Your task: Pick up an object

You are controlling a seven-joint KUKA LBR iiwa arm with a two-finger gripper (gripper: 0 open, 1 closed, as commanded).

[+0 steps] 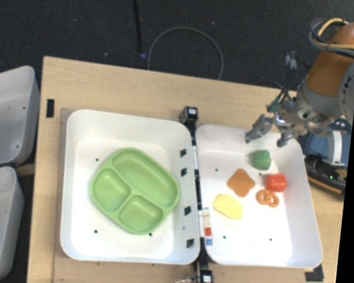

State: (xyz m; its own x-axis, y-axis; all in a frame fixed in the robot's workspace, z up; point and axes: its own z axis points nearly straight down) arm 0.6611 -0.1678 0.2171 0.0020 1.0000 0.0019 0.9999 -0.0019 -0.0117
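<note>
My gripper [271,135] hangs over the far edge of the right bin [279,244], its two grey fingers spread open with nothing between them. Just below it lies a green round object [261,158]. Nearer the front sit a red block [276,182], an orange pretzel-shaped piece [267,198], an orange-brown piece [241,182] and a yellow lemon-like object [227,206]. All lie loose on the bin floor, apart from the gripper.
The left bin [71,233] holds a green divided plate [134,190]. A ridge with black clips [192,184] separates the two bins. Cables and a blue box [328,155] lie at the bench's right edge.
</note>
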